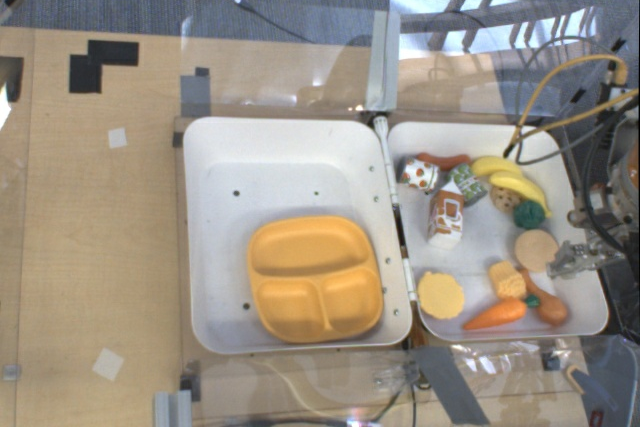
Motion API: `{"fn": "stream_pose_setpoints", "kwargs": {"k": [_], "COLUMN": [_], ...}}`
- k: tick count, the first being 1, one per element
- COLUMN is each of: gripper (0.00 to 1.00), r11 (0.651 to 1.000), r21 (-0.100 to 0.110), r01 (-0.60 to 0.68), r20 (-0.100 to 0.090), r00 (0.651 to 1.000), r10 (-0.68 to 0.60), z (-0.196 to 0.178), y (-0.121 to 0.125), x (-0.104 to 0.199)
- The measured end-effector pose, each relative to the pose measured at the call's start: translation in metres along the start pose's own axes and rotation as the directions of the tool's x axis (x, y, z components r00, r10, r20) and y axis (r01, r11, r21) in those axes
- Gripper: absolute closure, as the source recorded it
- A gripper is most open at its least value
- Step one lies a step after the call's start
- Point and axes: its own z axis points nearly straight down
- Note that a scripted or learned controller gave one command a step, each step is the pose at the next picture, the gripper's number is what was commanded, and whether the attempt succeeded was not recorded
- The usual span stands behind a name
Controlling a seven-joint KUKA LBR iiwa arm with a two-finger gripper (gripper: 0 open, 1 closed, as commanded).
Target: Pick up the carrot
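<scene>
The carrot point(494, 315) is an orange toy with a pointed tip. It lies near the front edge of the right bin point(590, 320), tip towards the left. My gripper point(578, 258) hangs at the right rim of that bin, up and to the right of the carrot and apart from it. Nothing shows held in it. The arm's cables and body crowd the view's right edge above it.
Around the carrot lie a yellow disc point(440, 295), an orange chunk point(508, 281), a brown drumstick point(547, 306) and a tan round piece point(536, 248). Farther back are a milk carton point(446, 218), a banana point(512, 183) and a green can point(466, 185). The left bin point(215, 165) holds a yellow divided plate point(315, 277).
</scene>
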Motion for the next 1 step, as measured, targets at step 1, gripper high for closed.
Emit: {"fn": "stream_pose_setpoints", "kwargs": {"k": [1], "gripper": [1.00], "r11": [0.900], "r21": [-0.001], "r01": [0.436], "r20": [0.004], "r00": [0.900], "r10": [-0.436], "z": [-0.0214], "y": [-0.0192], "x": [-0.0185]}}
